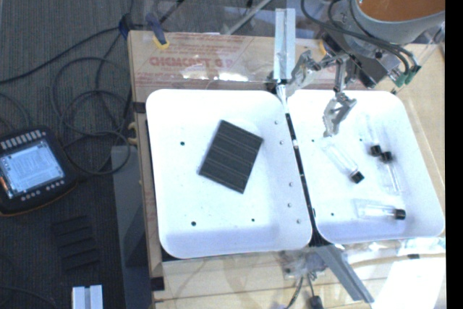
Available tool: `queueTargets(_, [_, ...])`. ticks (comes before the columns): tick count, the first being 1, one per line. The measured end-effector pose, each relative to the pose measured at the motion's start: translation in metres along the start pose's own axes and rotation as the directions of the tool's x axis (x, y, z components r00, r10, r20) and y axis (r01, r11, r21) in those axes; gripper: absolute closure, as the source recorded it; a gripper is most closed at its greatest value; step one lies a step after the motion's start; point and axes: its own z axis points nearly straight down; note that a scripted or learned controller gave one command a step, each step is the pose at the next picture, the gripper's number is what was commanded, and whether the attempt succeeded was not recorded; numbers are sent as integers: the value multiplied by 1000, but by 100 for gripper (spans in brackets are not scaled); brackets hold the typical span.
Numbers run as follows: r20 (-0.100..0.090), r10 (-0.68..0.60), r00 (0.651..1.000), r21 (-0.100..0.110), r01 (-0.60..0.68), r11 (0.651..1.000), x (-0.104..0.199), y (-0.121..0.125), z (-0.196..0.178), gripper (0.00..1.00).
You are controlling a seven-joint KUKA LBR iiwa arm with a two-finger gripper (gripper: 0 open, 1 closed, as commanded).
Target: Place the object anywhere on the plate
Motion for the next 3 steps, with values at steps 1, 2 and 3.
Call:
queueTargets(1, [-2, -164, 986, -2, 164, 986, -16, 5, 88, 0])
queueTargets(2, [0, -163, 987, -2, 163, 987, -65, 61, 71, 0])
queueTargets(3, [-1, -463, 886, -3, 463, 886, -43, 50, 98, 0])
